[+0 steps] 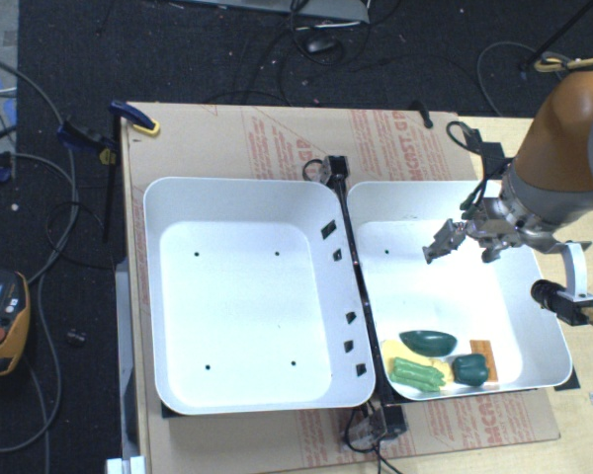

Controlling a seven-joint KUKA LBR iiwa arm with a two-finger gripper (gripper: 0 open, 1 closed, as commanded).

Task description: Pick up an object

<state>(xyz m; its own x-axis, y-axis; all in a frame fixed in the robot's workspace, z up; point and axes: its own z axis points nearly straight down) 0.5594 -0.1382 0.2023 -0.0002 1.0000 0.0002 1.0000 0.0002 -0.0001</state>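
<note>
Objects to pick from are all bunched in the near corner of the right-hand shallow white plastic bin (534, 294): a dark green rounded leaf-shaped piece (428, 342), a light green ridged plastic vegetable (416, 373), a teal blocky chunk (470, 368), a flat yellow piece (391, 350) tucked under them and a small orange-brown rectangular block (482, 349). The two-finger tool (466, 238) on the grey and orange arm hangs over the middle of that bin, well apart from the pile, and I honestly can't tell from where I'm standing whether it's spread or closed, but nothing is in it. My guess at what goes wrong: the stuff is packed so tight, touching each other and sitting right by the bin's front wall, that a straight drop probably lands on two things at once or clips the rim and shoves the pile instead of catching anything. The rounded green ones look slippery too, so they could squirt out sideways. The left white bin (168, 265) has just its bare floor showing. Both bins sit on a cardboard-covered counter (277, 136) with red printing, a blue and yellow clamp (133, 117) on its far left corner, dark carpet all around with cables running everywhere, and some orange-cased handheld unit (0, 324) on the floor at the left.
</note>
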